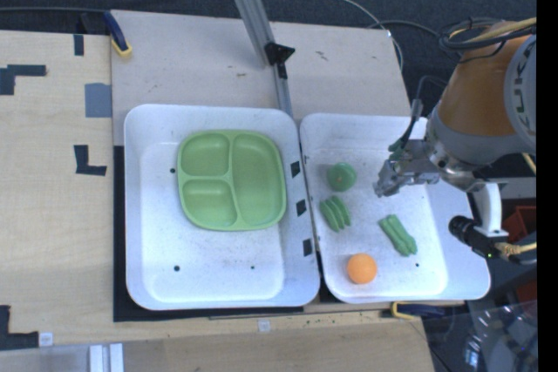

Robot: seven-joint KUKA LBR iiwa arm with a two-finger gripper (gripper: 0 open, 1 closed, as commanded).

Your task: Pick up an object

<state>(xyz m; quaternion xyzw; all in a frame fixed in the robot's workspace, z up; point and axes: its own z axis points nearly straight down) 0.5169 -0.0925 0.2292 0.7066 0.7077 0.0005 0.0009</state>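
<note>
Bins, two, shallow and white, side by side on a pale wooden table (52, 187), seen from above at a slant.

Left bin (144, 274): centre-left of the frame. Holds one green plate (232, 179) with three compartments, lying flat in the bin's upper middle.

Right bin (436, 274): centre-right of the frame, its edge touching the left bin. Holds four items, all lying loose on the bin floor:
- round green ball (341, 177), upper left part of the bin;
- ridged green piece (335, 213), just below the ball, near the bin's left wall;
- long green piece (398, 234), toward the bin's middle right, lying at a slant;
- orange ball (361, 268), near the lower edge, below and between the two green pieces.

Arm (488, 100): grey with an orange band, entering from the right of the frame and reaching over the right bin's upper right part.

Hand (390, 183): over the right bin, right of the round green ball and above the long green piece, apart from both. Nothing is seen between its fingers; whether they are open or closed cannot be told from this angle.

Other: a grey metal pole (248, 0) runs from the top of the frame down to the gap between the bins; black cables (475, 32) at upper right.
</note>
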